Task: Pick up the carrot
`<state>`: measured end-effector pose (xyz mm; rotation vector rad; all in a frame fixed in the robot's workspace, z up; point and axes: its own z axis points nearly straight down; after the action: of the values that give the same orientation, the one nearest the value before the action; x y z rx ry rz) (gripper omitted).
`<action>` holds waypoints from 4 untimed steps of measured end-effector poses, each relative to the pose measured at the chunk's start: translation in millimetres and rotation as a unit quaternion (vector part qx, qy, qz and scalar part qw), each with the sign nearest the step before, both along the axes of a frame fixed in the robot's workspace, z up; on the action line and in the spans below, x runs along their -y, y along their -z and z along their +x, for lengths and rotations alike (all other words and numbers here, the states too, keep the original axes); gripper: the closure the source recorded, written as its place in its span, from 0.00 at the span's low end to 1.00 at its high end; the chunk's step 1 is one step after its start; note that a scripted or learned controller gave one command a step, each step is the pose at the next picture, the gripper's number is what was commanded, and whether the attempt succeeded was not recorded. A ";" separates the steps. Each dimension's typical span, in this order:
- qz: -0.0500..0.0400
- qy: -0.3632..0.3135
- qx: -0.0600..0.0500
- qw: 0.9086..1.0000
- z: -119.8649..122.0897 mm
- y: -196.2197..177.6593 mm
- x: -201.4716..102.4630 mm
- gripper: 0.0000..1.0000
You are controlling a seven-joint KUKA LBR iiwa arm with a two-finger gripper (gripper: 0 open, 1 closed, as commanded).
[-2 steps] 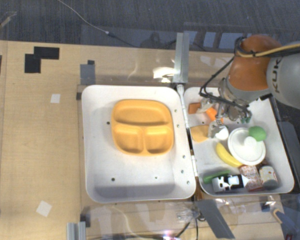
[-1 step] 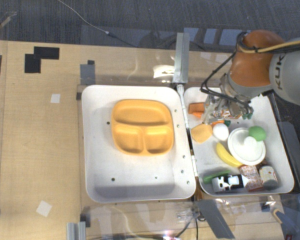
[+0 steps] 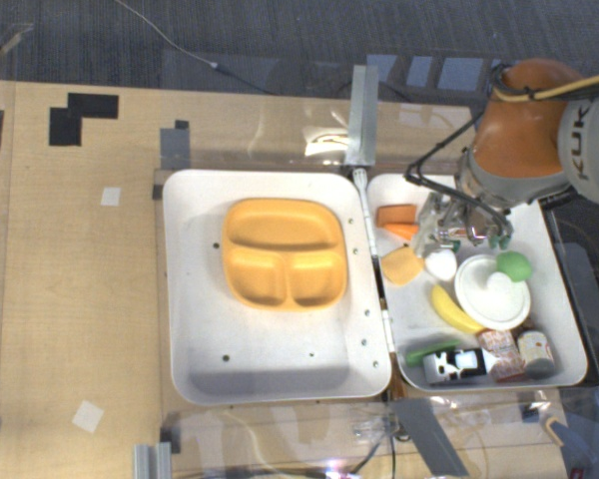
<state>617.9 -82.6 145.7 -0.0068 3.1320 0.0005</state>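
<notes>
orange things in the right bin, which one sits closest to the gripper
The carrot, just left of the gripper. The orange block lies behind it, farther off; the yellow-orange piece sits lower left.

Light tan wood on the counter (image 3: 70,297), with black blocky marks near its far left. White on both bins: the left bin (image 3: 195,347) and the right bin (image 3: 564,357). Yellow-orange on the 3-compartment tray (image 3: 283,251). Orange on the carrot (image 3: 403,231); deeper red-orange on the block (image 3: 396,215) beside it. Pale yellow on the wedge (image 3: 402,265), bright yellow on the banana (image 3: 453,310). White on the bowl (image 3: 491,290), green on the ball (image 3: 515,265). Grey with an orange band on the arm (image 3: 524,118).
</notes>
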 end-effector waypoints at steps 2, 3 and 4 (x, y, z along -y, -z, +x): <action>-0.001 -0.015 0.002 1.000 16.4 46.9 7.4 0.00; -0.001 -0.017 0.006 1.000 18.8 35.0 5.7 1.00; 0.001 0.090 0.003 0.996 13.1 -43.4 -14.0 1.00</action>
<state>630.9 -68.6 189.1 0.2741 3.1145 0.0021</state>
